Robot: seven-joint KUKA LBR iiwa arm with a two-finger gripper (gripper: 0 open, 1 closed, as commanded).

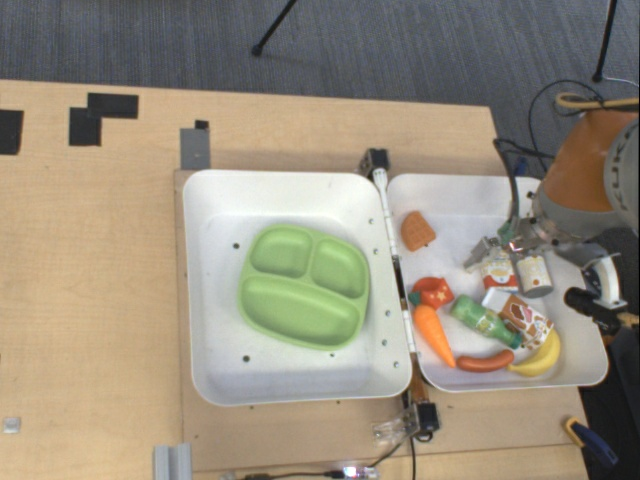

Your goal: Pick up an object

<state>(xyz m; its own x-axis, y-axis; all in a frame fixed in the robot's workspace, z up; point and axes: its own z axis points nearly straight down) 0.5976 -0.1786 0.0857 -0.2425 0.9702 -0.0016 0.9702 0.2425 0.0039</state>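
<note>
The grey arm with its orange band (pixel 590 163) is seen reaching in over the right-hand shallow white bin (pixel 455 196), and the two-finger gripper (pixel 512 238) hangs low above that bin's upper middle, just above a small cylindrical tin with a pale label (pixel 533 274). Whether the gripper is apart or together cannot be told, since its metal parts are small and jumbled at this slant, and nothing can be seen clamped in it. All places are given from the tin. A red toy tomato with a green top (pixel 432 291) lies to its left, and an orange carrot-shaped toy (pixel 434 335) lies below that. A green plastic bottle (pixel 484 321) lies down-left of the tin, a red sausage-shaped toy (pixel 484 362) lower still, and a yellow toy banana (pixel 540 355) directly below. A brown-and-white printed packet (pixel 524 318) sits just beneath the tin, and an orange-brown bread-like wedge (pixel 418 231) is well up and to the left. The tin is judged the likeliest object, being nearest. It is probably light and stiff, with smooth curved sides that could slip or roll, so it would best be taken across its round body at mid-length. The left-hand white bin (pixel 215 208), far left of the tin, bears a green three-compartment plastic tray (pixel 303 286).
</note>
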